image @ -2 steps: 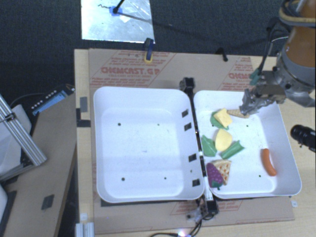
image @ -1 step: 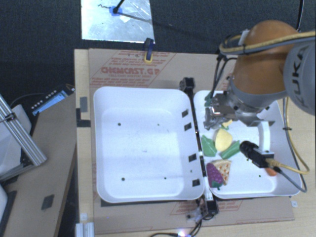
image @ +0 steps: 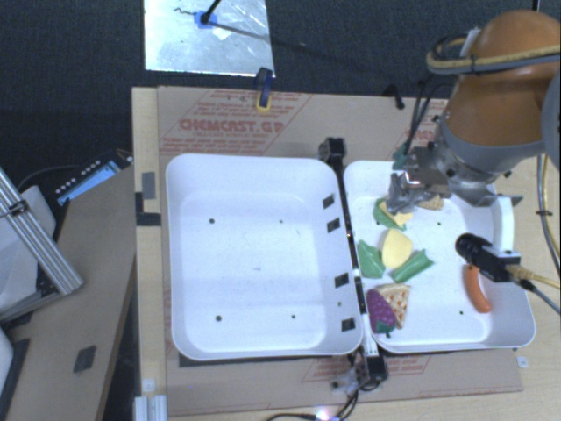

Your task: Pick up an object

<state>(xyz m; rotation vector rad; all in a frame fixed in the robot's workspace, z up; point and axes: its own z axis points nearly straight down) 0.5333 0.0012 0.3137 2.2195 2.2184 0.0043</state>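
A wide surface [image: 149, 261] carries two white bins. The left bin [image: 254, 253] fills the middle of the frame. In the right bin [image: 504, 323], toward the lower right, toy food clusters (a yellow piece [image: 396, 249], a waffle [image: 396, 302], an orange sausage [image: 478, 289]). The gripper [image: 401, 191] hangs above them at upper right; its finger state is unclear.

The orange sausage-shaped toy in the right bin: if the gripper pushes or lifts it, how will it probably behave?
The orange sausage-shaped toy looks rounded and elongated, so it would probably roll sideways if pushed across its length. Its surface seems smooth and plastic-like, so it may slip in a loose grasp. It lies near the rim of the right white bin, which could stop the rolling.
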